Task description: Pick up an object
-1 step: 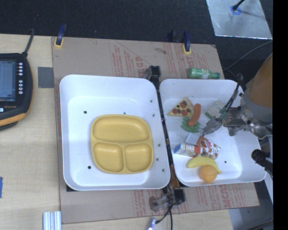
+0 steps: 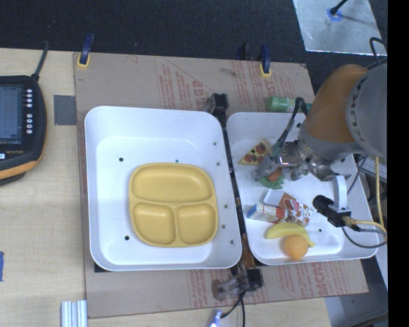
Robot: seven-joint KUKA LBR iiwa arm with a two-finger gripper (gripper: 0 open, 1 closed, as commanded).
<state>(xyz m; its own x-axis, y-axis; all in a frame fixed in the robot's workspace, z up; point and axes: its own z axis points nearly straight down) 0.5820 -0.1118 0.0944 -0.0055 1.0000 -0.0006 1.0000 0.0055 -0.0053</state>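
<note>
Arm [image 2: 341, 114] in from right side of frame, claw [image 2: 278, 163] down in the right bin [image 2: 249, 131], upper-left part, over a dark greenish item [image 2: 269, 178]. Can't tell claw state, wrist blocks it. Pizza-slice toy [image 2: 253, 154] just left of claw. Lower in same bin: small carton [image 2: 294, 208], tube [image 2: 264, 212], banana [image 2: 285, 229], orange [image 2: 296, 246] touching banana. Left bin [image 2: 109, 135] has yellow divided tray [image 2: 172, 204] at center. Tablet [image 2: 10, 128] at left on tabletop [image 2: 27, 251].

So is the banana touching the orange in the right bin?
Touching. The camera view shows the banana lying right along the top of the orange, with no white bin floor visible between them near the right bin's front edge.
</note>
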